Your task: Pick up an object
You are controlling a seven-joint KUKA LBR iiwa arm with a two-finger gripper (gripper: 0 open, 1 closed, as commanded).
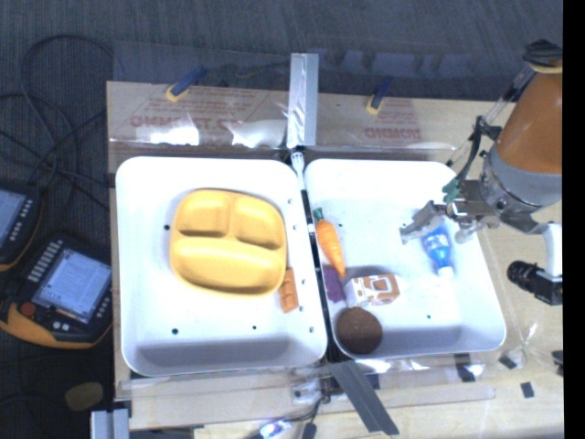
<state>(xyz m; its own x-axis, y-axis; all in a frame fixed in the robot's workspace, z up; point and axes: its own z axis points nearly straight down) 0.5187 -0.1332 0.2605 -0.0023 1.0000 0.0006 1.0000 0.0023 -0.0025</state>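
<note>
The blue tube (440,251) was laid in the right bin (475,323), long axis near-to-far, pointing slightly rightward; the gripper (437,224) was seen just above it, grip couldn't be told.

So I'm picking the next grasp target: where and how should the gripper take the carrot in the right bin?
Grip the carrot across its thick orange middle, coming straight down from above. It lies flat, long axis roughly along the divider, so close across the narrow width. The left finger has little room beside the bin wall.
</note>
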